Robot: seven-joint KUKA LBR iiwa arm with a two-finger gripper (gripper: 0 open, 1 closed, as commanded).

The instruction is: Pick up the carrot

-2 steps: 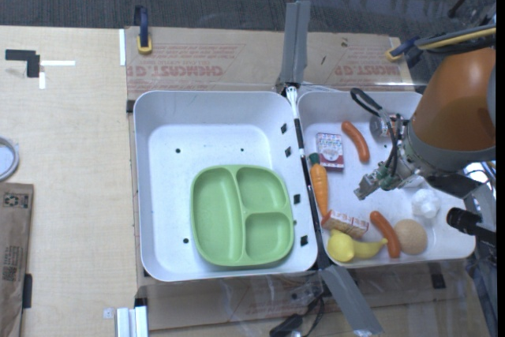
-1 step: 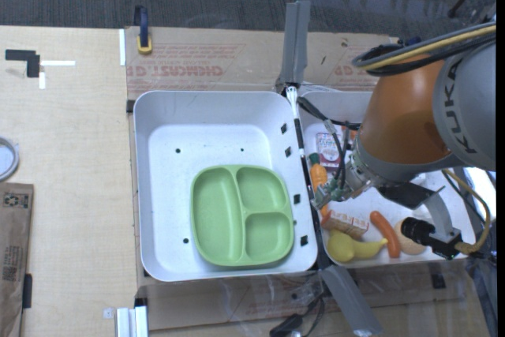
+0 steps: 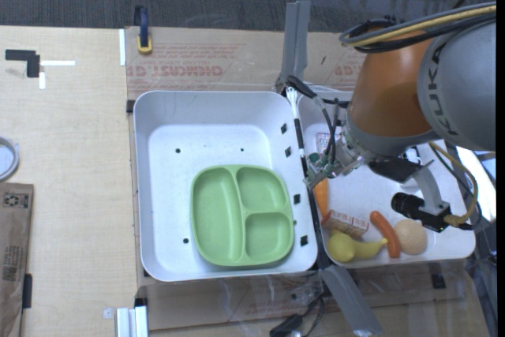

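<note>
Here, carrot [image 3: 384, 233] in right bin, beside the hand [image 3: 323, 170].

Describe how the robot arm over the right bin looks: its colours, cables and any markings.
The bulky rounded grey arm has a wide glossy orange band above the wrist. Black and yellow cables run along its top. Part of some dark lettering shows on the grey shell.
</note>
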